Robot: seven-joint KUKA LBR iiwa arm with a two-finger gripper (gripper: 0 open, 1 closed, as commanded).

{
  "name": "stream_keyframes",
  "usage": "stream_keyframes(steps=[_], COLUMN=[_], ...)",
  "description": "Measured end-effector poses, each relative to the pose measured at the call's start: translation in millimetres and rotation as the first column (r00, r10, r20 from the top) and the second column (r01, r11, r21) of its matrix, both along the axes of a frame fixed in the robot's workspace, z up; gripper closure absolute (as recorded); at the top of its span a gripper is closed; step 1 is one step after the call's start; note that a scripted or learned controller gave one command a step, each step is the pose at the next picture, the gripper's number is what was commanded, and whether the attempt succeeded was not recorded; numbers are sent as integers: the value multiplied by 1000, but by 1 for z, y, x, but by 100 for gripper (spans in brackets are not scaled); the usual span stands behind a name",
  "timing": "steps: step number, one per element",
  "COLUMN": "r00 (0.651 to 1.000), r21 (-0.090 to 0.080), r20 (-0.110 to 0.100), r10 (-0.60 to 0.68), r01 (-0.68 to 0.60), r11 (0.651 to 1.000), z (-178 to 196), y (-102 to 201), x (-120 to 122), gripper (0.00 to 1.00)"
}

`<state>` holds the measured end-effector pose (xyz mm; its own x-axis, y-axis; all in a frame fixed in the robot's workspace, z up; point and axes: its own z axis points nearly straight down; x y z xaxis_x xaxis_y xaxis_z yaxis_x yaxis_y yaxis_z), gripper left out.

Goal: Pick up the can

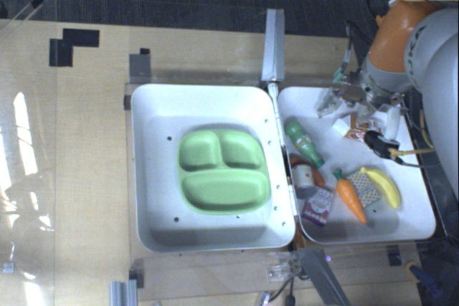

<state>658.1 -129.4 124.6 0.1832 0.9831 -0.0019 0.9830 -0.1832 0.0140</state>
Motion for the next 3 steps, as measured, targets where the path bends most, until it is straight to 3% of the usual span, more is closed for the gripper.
stream_keyframes(steps=[1, 2, 3], r00=[994, 943, 976], r21=[-5, 6, 5], r20=[29, 46, -7], r10=[-103, -331, -216], r01=[103, 331, 216], r11=[995, 944, 976], z=[-14, -15, 4], y=[-58, -44, -9], x=[-9, -56, -65], gripper=[0, 0, 0])
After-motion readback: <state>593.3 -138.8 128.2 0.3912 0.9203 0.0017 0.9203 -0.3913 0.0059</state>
